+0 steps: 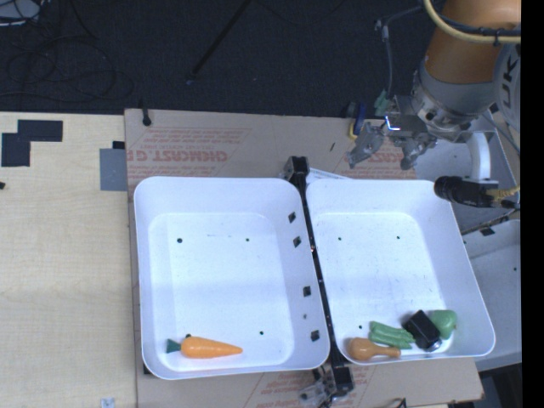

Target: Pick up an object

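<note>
**Pincer hangs past the far rim; the pile lies toward the near corner**

I have the pincer [384, 147] up beyond the far rim of the right bin [387, 195], above the cardboard sheet [238, 147] on the table. Its two fingers look spread with a gap between them and nothing in that gap, so I read it as open and empty.

The relation that matters: everything I could pick in the right bin sits across the bin's whole floor from the pincer, bunched in the near right corner. Taking the black block [422, 328] as my landmark, the green bean pod [391, 335] lies just to its left and touches it, its long axis running roughly left to right with a slight tilt. The orange gourd [372, 349] lies nearer the camera than the pod, against the near wall, its neck pointing back toward the block. A rounded green piece [444, 320] pokes out just right of the block, partly covered by it.

The carrot [209, 347] is far to the left of the block, alone in the left bin [217, 195], lying left to right with its green stub pointing away from the block.

My judgement: the carrot is the cleaner target, free on all sides, though farther away. The cluster is closer, but its pieces crowd each other and the walls, so fingers might snag a neighbour.
</note>
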Motion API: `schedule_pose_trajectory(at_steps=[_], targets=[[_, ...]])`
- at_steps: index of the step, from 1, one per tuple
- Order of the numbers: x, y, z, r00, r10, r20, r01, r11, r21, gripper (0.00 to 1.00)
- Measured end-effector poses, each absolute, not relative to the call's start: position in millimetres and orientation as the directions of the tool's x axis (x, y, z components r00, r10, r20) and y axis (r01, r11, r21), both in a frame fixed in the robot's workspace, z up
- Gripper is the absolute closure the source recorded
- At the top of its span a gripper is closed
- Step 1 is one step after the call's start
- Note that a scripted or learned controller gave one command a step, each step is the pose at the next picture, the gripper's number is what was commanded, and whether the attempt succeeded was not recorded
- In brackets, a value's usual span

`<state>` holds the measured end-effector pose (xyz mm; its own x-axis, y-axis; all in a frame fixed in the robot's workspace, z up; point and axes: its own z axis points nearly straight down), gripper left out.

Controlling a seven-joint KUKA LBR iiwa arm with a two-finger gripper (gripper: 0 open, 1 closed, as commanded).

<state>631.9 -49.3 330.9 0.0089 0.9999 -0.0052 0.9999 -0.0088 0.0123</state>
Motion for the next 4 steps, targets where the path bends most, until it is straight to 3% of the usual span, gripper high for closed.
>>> schedule_pose_trajectory(at_steps=[1,2,3,4], targets=[[584.0,-112.8,443.5,0.007,1.000,-0.004,1.000,-0.007,0.008,0.00],[586.8,-108.2,445.1,-0.003,1.000,-0.001,1.000,0.003,-0.004,1.00],[645.5,-118.0,322.7,-0.001,1.000,0.000,1.000,0.001,-0.007,1.00],[643.8,-79.0,324.2,-0.003,1.000,0.001,1.000,0.003,-0.004,1.00]])
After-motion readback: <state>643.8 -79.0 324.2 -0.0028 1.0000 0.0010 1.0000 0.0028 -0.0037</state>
